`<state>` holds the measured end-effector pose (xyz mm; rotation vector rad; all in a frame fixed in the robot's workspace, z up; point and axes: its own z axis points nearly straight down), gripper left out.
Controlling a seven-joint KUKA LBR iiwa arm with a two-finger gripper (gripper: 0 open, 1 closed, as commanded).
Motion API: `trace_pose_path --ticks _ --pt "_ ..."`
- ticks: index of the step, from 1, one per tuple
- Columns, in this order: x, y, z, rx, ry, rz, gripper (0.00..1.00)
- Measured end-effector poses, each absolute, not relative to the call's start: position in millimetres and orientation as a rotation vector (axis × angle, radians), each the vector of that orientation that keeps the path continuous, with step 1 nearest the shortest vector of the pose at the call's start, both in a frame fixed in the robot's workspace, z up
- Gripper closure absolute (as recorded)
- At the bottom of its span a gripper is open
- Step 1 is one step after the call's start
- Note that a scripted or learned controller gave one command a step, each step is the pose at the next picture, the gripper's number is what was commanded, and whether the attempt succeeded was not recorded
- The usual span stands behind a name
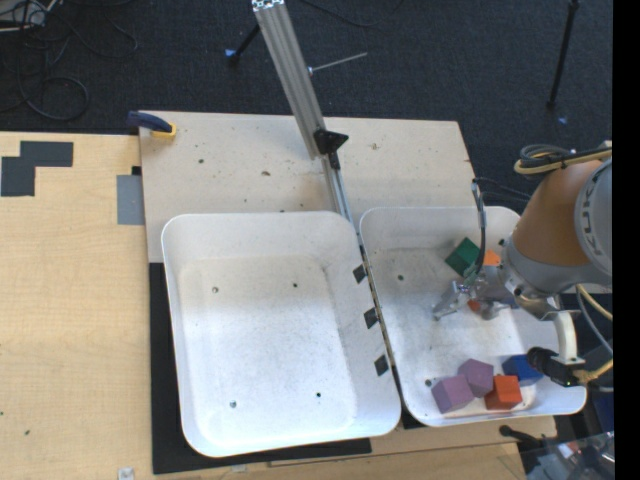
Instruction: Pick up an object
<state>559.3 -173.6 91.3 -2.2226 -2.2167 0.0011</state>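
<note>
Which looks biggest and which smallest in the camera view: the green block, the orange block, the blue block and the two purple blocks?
1. Green block, partly hidden by a cable.
2. The two purple blocks, alike in size, so unranked.
3. Orange block.
4. Blue block, half covered, so its place is unsure.

1. A green block (463, 256) sits tilted in the right bin (420, 230), near the far wall.
2. A small orange piece (491, 260) peeks out just beside the green block.
3. Two purple blocks (452, 393) (477, 375) lie touching near the bin's front edge.
4. An orange-red block (504, 393) sits just right of the purple ones.
5. A blue block (521, 367) lies right behind the orange-red block.
</note>
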Motion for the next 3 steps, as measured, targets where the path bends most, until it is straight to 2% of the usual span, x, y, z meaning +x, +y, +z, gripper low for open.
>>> trace_pose_path --ticks 1,2,3 --pt "559.0 -174.6 101.8 -2.229 -2.209 0.000 1.00" --pt "568.9 -172.4 157.7 -2.222 -2.224 -0.002 1.00" --pt "565.7 -181.4 206.2 -2.224 -2.222 -0.001 1.00"
